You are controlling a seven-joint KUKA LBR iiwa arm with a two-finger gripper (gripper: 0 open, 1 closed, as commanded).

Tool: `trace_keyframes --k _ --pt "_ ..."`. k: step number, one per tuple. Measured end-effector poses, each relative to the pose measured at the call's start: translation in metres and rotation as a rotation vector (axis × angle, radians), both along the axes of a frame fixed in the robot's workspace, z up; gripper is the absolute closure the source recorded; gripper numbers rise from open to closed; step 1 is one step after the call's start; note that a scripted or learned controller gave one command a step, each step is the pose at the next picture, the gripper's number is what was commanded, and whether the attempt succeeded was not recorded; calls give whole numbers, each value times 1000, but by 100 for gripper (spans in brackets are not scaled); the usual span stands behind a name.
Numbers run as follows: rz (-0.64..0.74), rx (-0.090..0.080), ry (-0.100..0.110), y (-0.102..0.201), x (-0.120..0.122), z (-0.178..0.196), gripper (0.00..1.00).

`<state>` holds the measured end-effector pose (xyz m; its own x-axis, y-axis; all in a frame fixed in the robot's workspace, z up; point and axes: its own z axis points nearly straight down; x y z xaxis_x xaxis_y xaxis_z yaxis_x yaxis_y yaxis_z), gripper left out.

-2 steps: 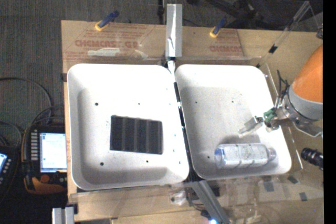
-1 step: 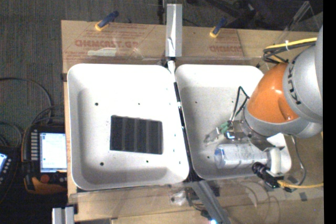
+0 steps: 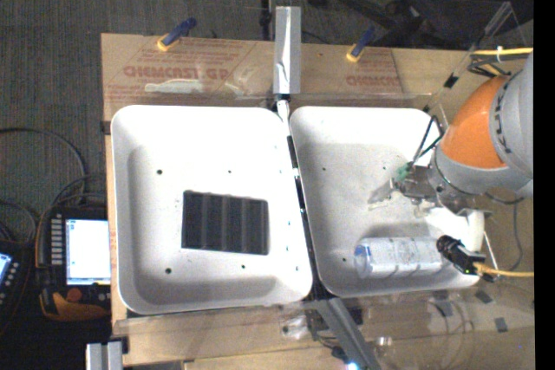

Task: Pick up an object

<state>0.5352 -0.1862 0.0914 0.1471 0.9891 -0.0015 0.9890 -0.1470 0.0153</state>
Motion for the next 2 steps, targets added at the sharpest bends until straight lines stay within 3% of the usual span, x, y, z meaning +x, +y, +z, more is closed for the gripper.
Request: trace_keyframes --k 1,2 --pt "403 -11 -3 16 -45 1 0" --pt "238 -5 3 1 24 0 0"
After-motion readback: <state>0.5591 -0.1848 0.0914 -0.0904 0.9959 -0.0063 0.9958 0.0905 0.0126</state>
